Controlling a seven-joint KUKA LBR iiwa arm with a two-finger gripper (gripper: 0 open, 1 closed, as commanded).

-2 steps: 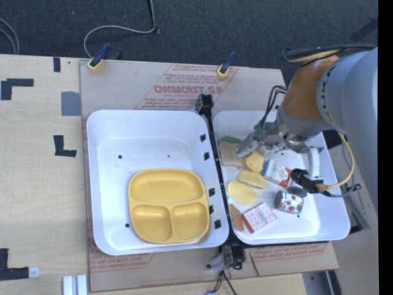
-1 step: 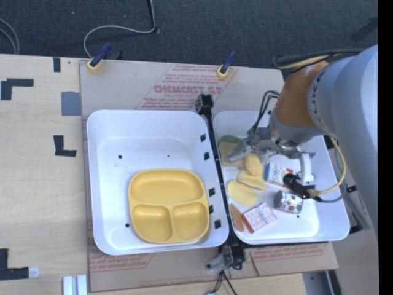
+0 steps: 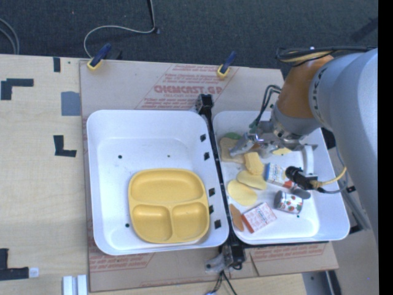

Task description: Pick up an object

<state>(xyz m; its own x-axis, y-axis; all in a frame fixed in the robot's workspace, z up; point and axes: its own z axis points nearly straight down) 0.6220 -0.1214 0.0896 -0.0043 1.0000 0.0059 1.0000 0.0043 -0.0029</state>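
At the near edge of the right bin lie a small red-and-white packet and, just left of it, an orange stick-shaped piece. Beyond them sit a small dark can on its side, a pale yellow rounded piece, and a white tube with blue and red print. Farther back are more yellow pieces and something green. The left bin holds one yellow divided tray, lying flat. The gripper hangs low over the far yellow pieces; how it stands, and whether it grips anything, cannot be made out.
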